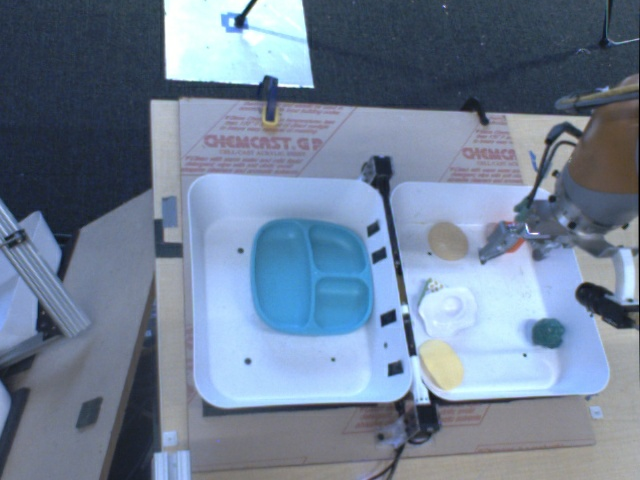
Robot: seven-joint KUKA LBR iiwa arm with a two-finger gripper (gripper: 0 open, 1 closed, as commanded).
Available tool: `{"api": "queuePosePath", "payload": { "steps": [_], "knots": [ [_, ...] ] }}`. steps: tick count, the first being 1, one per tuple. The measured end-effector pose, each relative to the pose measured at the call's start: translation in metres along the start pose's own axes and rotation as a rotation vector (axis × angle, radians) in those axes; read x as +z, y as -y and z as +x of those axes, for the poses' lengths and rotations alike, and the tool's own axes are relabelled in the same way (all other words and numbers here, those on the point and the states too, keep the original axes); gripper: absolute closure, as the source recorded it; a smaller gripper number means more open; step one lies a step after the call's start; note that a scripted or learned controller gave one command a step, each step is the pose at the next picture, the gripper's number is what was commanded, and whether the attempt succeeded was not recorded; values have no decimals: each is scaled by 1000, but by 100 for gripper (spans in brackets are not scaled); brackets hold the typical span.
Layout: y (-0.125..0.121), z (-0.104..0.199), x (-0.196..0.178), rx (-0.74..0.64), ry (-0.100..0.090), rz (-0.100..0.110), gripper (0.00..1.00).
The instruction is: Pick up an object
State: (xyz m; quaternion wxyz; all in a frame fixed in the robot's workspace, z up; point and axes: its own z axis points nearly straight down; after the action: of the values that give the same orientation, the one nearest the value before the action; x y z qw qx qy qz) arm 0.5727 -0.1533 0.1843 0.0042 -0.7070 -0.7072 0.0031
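Left bin (215, 268) holds a blue divided plate (310, 276), three compartments, lying flat near the middle: stiff plastic by the look, broad and shallow, a poor fit for a narrow two-finger grip except at the rim. Right bin (580, 368) holds the small things. Nearest its left wall, at the near corner, a yellow oval piece (442, 364), smooth and rounded, probably light toy food; likely slippery, so a pinch across its short width seems best. Just beyond it, a white fried-egg shape (447, 309) lying flat, thin at the edges, hard to get fingers under; a tiny pale bit (433, 286) sits touching its far-left edge, too small to identify. Farther back, a tan rounded piece (448, 240), egg- or bun-like, standing clear of the others, probably light and firm; it could roll if nudged off-centre. To the right, near the near wall, a small dark green lump (547, 332), knobbly, likely easy to pinch from either side. Gripper (497, 242) hangs over the far part of the right bin, just right of the tan piece and apart from it; nothing seen between the fingers, and whether the jaws are spread or closed cannot be told at this size. Judgement: the tan piece is the closest candidate, to be taken across its middle.
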Motion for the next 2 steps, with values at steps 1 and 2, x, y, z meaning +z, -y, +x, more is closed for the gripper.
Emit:
{"api": "queuePosePath", "payload": {
  "steps": [1, 2],
  "knots": [
    [-3, 0, -6, -2, 2, -12, 0],
    [1, 2, 56, -1, 1, -7, 0]
  ]
}}
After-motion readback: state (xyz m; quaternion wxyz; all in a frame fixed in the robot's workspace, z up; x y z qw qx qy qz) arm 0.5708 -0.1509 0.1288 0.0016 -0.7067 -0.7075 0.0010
